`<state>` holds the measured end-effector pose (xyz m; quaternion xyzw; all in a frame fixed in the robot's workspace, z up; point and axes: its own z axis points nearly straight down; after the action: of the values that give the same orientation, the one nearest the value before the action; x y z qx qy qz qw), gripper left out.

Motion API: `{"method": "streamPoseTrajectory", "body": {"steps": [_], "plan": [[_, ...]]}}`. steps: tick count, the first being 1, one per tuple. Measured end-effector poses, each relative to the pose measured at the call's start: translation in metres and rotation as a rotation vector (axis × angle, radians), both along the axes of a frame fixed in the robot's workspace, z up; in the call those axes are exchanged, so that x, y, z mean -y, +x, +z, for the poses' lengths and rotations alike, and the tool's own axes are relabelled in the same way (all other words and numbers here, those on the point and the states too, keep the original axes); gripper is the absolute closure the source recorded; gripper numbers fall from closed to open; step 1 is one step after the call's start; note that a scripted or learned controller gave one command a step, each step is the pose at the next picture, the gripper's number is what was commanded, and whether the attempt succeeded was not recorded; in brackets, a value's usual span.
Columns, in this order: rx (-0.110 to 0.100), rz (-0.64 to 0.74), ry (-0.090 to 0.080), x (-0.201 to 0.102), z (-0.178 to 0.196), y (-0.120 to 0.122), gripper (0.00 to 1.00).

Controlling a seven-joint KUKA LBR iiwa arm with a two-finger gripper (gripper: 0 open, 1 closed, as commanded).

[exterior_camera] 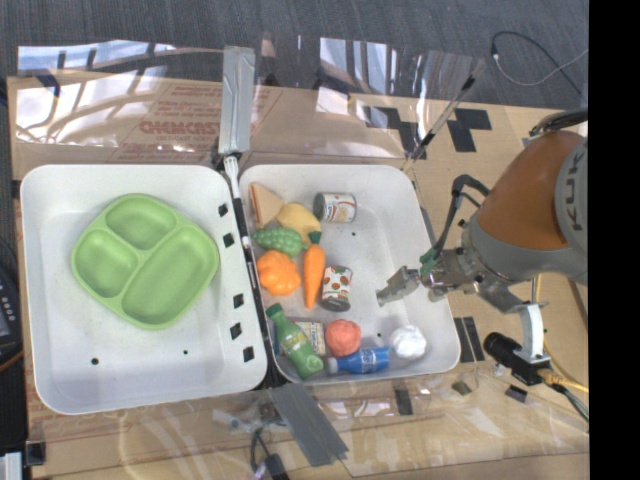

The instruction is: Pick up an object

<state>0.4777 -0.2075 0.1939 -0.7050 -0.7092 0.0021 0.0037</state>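
1. Camera view: the gripper [392, 290] hangs over bare floor in the right bin [425, 230], metal fingers a little apart, gripping nothing.
2. The left bin [40, 268] bears a smooth green plate [146, 260] with three rounded compartments.
3. Along the right bin's left side lie a tan wedge [264, 203], a yellow lump [299, 220], a knobbly green piece [279, 239], an orange pepper [278, 274] and a tapered carrot [313, 274].
4. Two small cans: one [336, 207] on its side near the far wall, one [337, 288] just beside the carrot.
5. By the near wall sit a green bottle [293, 341], a red ball [343, 337], a blue bottle [362, 360] and a white ball [407, 343].
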Motion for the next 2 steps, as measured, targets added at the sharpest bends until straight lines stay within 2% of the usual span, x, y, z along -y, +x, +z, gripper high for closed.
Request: {"method": "streamPoseTrajectory", "body": {"steps": [1, 2], "plan": [[-0.001, -0.1, -0.001, -0.098, -0.057, -0.002, 0.0], [0.003, -0.007, 0.0, -0.081, -0.104, 0.064, 0.0]]}}
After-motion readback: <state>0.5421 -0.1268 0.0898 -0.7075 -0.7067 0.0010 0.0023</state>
